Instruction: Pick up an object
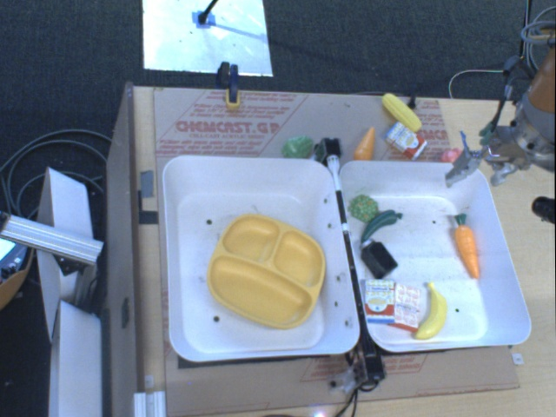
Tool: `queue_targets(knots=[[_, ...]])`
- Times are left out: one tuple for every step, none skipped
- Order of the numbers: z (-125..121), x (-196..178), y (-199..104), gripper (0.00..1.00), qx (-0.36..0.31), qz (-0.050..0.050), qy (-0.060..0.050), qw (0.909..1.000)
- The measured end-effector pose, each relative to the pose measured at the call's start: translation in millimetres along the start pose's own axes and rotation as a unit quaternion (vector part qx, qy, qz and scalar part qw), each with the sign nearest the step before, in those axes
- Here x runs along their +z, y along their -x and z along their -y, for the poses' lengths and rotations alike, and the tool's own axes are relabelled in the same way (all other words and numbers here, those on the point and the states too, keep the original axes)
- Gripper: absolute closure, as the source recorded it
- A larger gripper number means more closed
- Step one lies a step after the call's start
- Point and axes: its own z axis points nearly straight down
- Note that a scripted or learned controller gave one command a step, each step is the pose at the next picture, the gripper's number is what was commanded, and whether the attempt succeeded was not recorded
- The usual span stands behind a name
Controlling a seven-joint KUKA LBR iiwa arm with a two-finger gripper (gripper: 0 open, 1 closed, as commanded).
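carrot lying in right bin, near its right wall, tip toward banana. end effector hovering above bin's upper right corner, fingers spread apart, gripping nothing.

A yellow tray sits in a white bin; the carrot is orange, the banana yellow.
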Motion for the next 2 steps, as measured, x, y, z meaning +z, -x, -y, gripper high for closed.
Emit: queue_targets(knots=[[43.0,146.2,-9.3,0.0,0.001,-0.002,-0.005,1.0],[-44.8,24.7,5.7,0.0,-0.002,0.003,0.008,1.0]])
